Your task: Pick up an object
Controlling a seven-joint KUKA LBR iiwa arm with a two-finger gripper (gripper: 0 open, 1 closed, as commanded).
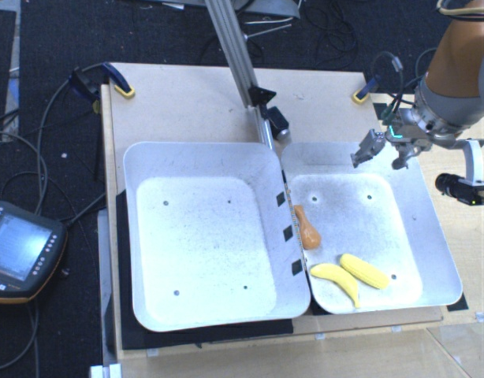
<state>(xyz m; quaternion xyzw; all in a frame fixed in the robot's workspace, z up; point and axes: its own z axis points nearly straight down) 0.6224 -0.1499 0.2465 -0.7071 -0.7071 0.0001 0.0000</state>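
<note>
Yellow plastic, two banana-shaped pieces lying together in the right bin, well below and slightly left of the gripper. An orange pear-shaped piece sits left of the gripper and lower, hard against the bin's inner wall. Gripper hangs over the bin's far rim, fingers spread apart, nothing between them.

Risks, as judged: the bananas touch or nearly touch, so a descent between them may straddle both or nudge one aside and close on air. Curved, smooth skins may squirt out under a pinch. The orange piece leaves little room for a finger on the wall side; a finger could strike the divider.
</note>
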